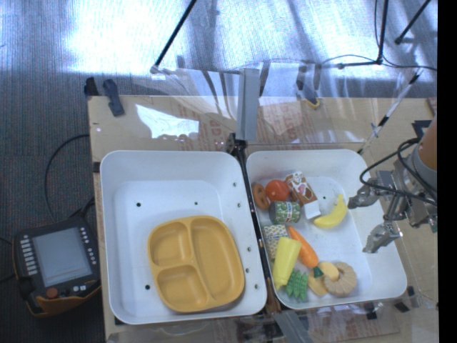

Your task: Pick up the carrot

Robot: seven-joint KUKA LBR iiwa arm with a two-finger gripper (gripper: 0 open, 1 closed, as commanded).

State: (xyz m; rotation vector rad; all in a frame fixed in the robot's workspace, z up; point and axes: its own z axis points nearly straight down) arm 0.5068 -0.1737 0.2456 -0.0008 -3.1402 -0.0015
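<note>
Camera view has the gripper (373, 220) hovering over the right bin's (371, 164) right edge, its two fingers spread wide with nothing between them. Left of it lies a banana (332, 214). Further left and nearer, the carrot (303, 246) lies slantwise among toy foods, beside a yellow corn cob (285, 260). A yellow divided plate (195, 263) sits in the left bin (125, 184).
</note>
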